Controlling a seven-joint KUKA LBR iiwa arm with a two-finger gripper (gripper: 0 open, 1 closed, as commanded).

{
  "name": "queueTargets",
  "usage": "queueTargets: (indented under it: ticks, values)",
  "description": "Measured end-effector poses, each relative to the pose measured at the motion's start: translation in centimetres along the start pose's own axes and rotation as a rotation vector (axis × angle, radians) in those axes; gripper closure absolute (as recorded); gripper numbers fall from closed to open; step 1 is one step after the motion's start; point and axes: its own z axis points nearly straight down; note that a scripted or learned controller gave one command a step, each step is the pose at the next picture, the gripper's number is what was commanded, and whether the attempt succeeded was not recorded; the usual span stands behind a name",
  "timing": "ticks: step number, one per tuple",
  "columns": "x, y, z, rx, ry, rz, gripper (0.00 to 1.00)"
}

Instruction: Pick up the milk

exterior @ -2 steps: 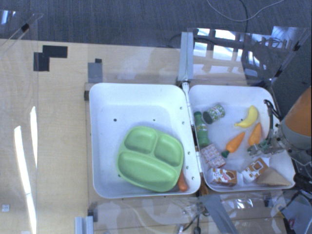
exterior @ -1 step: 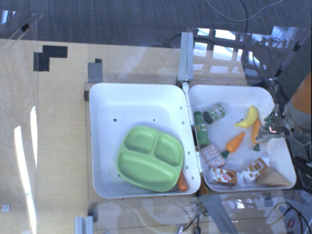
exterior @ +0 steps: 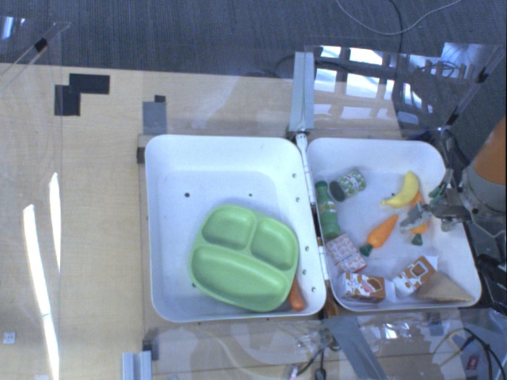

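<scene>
The arm is seen at the right edge of the right bin [exterior: 455,287], with the tool [exterior: 424,218] low over the bin's right side. Whether the tool is wide or narrow cannot be told; its tip is small and blurred against the clutter.

The milk is judged to be 1 of the 2 small brown-and-white cartons at the bin's front: the front carton [exterior: 364,286] lies near the front wall, and the right carton [exterior: 416,274] lies just beside a tan wedge [exterior: 445,290]. Which of the 2 is the milk cannot be read from the print (both are patterned alike).

Risks noted:
- The tool sits close to the banana [exterior: 404,190] and a carrot [exterior: 383,230], well apart from either carton; a closure here would be expected to take the wrong item or nothing.
- The checked packet [exterior: 345,252] is touching or nearly touching the front carton, so a descent there could catch both or push 1 aside.
- The right carton is crowded by the wedge and the bin wall; finger clearance is judged poor.
- Both cartons lie tilted, so a slip on closing is likely.
</scene>
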Motion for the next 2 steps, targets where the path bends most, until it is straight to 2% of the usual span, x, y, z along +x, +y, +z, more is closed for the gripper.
queueTargets:
  ticks: [1,2]
  values:
    - [2.6,-4.1,4.8,0.000,0.002,0.105,0.00]
    - [1.2,-3.7,5.1,-0.008,0.003,-0.016,0.00]
